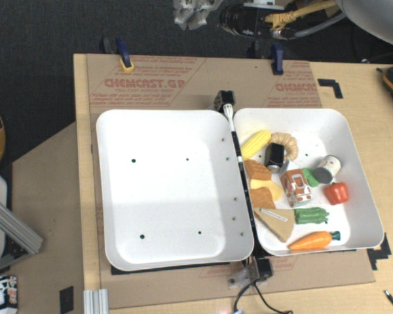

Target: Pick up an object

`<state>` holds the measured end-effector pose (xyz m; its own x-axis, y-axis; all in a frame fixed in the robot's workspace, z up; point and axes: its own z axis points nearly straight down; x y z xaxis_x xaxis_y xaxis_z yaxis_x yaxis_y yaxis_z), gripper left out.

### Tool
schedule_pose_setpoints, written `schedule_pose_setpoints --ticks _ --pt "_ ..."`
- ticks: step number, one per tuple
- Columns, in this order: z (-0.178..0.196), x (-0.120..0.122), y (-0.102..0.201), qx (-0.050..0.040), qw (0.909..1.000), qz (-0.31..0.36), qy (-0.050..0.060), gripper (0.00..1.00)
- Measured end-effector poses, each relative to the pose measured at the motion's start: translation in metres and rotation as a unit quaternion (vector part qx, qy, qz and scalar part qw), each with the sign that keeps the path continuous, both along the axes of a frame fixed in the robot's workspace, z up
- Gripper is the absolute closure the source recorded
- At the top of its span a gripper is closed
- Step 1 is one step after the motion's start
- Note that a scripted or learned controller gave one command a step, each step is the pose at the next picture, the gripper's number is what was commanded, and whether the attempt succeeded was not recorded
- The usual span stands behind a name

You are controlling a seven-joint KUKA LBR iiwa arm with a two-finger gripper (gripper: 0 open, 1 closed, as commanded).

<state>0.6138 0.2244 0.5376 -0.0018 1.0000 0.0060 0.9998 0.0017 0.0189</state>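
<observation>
At the near edge of the right bin [354,175] lies an orange carrot [310,241] with a green tip. Just behind it sit a tan wedge with a pale label strip [278,221], its print too small to read, and a green ridged vegetable [311,215]. Farther in come a red pepper [337,193], a brown-and-white striped block [296,186], a small green piece [310,176] and a grey-and-white cylinder [327,169], with yellow and brown slices [261,183] against the bin's left wall. At the back of the heap rest a yellow corn cob [255,144], a black object [274,156] and a tan ring-shaped pastry [286,142]. The left bin [167,185] shows small dark dots on its floor. Beyond both bins, the brown sheet on the tabletop [85,175] bears red lettering, "CHEMCAST GP" [144,82], repeated upside down on the right. Two blue clamps [125,54] pin its far edge. At the top, the gripper [195,8] hangs over dark floor, well apart from the objects; it is blurred, so I cannot tell how its fingers stand.
</observation>
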Motion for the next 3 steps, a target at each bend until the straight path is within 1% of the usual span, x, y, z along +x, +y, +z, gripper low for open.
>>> schedule_pose_setpoints --ticks 1,2,3 --pt "-0.127 -0.037 0.000 -0.0053 0.9998 -0.001 0.017 1.00" --pt "-0.008 0.015 -0.001 -0.0009 1.0000 -0.001 0.001 1.00" --pt "-0.104 -0.012 -0.002 -0.0049 0.9999 -0.001 0.015 1.00"
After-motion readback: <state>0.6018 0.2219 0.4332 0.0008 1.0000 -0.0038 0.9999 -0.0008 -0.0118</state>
